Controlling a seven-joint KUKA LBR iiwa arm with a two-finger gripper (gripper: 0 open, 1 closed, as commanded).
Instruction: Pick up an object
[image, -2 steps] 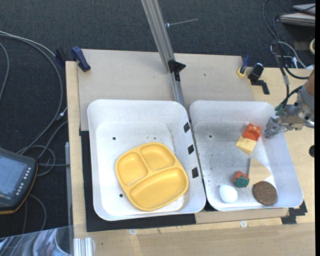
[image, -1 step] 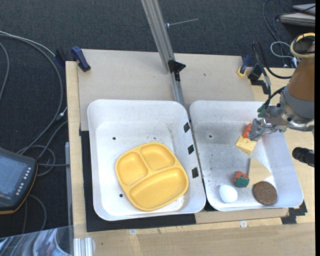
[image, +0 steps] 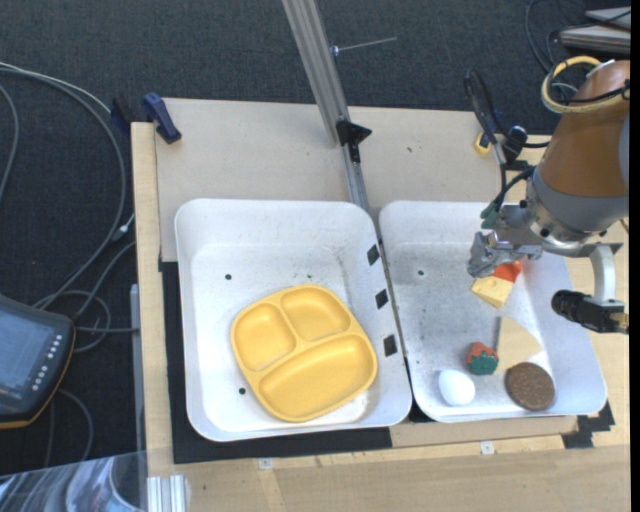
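My gripper (image: 492, 258) hangs low over the back middle of the right bin (image: 430, 240). Directly under it lie a yellow cheese wedge (image: 491, 292) and a small orange-red piece (image: 508, 270), both touching or nearly touching the gripper's tip. Nothing can be seen held. Toward the front of the same bin lie a pale yellow flat triangle (image: 520, 340), a small red and green toy (image: 483, 358), a white egg (image: 457, 387) and a brown round cookie (image: 529, 385).
The left bin (image: 200, 240) holds a yellow divided plate (image: 303, 351). A metal pole (image: 325, 70) rises from between the bins at the back. The arm's grey and orange body (image: 585, 150) looms over the right bin's far right corner.
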